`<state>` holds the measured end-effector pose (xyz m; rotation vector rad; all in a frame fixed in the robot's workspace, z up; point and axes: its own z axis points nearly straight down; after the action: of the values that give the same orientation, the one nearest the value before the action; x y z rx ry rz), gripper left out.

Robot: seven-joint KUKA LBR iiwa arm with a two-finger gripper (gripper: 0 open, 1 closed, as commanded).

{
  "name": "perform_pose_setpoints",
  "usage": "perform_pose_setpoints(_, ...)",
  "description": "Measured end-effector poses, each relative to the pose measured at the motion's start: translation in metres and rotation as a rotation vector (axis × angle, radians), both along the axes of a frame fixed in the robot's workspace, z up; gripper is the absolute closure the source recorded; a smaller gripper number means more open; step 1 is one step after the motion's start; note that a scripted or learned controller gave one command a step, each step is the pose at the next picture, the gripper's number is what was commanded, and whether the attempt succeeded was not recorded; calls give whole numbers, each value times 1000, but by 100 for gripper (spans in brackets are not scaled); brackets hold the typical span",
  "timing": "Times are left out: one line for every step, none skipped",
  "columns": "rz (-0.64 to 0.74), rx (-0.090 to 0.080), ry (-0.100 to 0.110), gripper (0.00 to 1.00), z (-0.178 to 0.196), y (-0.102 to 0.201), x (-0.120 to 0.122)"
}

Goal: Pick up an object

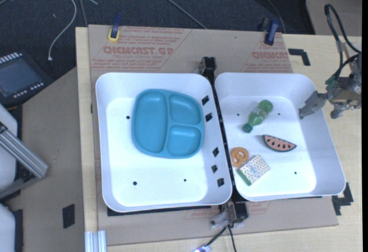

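Observation:
The right bin (322,170) holds a green bottle (257,115), a watermelon slice (279,143), an orange pretzel (239,156) and a small checked packet (255,169). My gripper (323,108) hangs over the bin's right rim, to the right of the bottle and above the watermelon slice in the view. Its two fingers stand apart, and nothing is between them. It is open and touches none of the objects.
A blue divided plate (168,123) lies in the left bin (115,176). A black divider with clips runs between the two bins. Cables trail on the floor behind the bench, and a cardboard box stands at the top right.

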<state>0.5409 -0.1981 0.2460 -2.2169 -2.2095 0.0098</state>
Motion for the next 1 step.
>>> perform_pose_setpoints(4,-3,-12,0,6,1,3)
